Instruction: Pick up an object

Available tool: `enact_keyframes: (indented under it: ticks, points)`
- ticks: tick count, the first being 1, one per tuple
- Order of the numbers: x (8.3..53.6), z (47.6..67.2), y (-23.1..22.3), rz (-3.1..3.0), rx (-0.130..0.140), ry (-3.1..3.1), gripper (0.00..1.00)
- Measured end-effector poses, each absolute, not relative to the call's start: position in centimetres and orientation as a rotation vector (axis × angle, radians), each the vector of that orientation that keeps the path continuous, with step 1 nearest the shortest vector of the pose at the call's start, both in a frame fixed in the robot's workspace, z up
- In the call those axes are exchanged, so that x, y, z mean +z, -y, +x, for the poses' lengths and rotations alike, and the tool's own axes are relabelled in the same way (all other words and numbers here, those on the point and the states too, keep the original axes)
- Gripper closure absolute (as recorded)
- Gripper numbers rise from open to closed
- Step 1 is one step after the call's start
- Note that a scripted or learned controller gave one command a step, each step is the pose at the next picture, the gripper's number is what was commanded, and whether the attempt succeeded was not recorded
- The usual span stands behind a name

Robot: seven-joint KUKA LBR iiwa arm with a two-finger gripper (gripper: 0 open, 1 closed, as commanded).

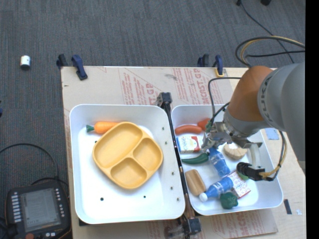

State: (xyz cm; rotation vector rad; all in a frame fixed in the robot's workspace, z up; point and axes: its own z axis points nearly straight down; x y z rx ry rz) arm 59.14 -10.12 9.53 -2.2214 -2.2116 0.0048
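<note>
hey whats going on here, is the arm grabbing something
The grey arm reaches in from the right and its gripper is low over the right bin, among crowded items: a small carton, a green pepper, two blue bottles and a bread roll. Nothing is visibly held. The left bin holds a yellow divided plate and a toy carrot, both untouched.

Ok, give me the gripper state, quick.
Gripper: cannot be told. It sits low in the right bin, over the blue bottle and beside the small carton, with nothing visibly held.
</note>
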Motion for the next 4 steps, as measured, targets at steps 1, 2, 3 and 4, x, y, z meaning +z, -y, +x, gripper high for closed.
enact_keyframes:
  ticks: [1,2,3,4]
  points:
    - [9.5,59.1,10.1,-2.222,0.005,2.211,0.0]
    - [10.5,59.2,10.2,-2.223,0.006,2.208,1.0]
    - [10.4,59.1,10.2,-2.224,0.006,2.206,0.0]
    - [11.4,59.2,10.2,-2.224,0.007,2.203,1.0]
